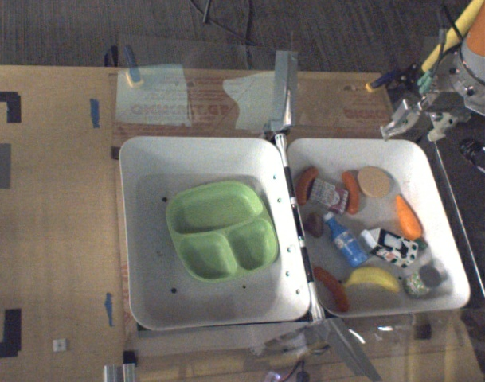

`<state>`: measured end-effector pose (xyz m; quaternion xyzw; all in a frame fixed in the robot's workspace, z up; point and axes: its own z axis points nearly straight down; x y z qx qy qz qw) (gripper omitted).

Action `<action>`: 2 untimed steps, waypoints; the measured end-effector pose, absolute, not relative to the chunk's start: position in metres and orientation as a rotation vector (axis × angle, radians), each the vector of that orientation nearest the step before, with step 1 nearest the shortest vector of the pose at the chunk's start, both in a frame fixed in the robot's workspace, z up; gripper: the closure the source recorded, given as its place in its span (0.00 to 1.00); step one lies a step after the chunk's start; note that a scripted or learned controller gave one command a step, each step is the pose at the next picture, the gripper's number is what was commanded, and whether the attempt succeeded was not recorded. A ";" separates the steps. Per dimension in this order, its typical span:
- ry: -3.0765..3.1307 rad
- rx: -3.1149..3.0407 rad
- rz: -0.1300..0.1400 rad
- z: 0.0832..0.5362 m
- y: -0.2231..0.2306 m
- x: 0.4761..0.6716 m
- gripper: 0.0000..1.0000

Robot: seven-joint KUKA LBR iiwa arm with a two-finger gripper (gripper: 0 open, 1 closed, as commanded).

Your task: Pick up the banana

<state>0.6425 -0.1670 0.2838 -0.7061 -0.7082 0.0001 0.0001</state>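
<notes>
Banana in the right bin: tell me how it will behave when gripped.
The banana looks like smooth toy plastic, so probably light, stiff and somewhat slippery. Its curved body may rock or swivel if pinched off-centre. A sausage lies close beside it and could get nudged.

Light wooden bench (51, 213) bearing blue tape marks (95, 112) and black squares; dark carpeted floor (83, 14) beyond, crossed by black cables (210, 2).

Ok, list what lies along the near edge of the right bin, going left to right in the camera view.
Reddish-brown sausage-shaped toy → yellow banana → small round grey-green object, all in the right white bin.
</notes>
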 end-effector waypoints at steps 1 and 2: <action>-2.208 -2.235 0.000 0.216 -0.187 0.549 0.00; -2.510 -1.897 -0.003 0.098 -0.180 0.511 0.00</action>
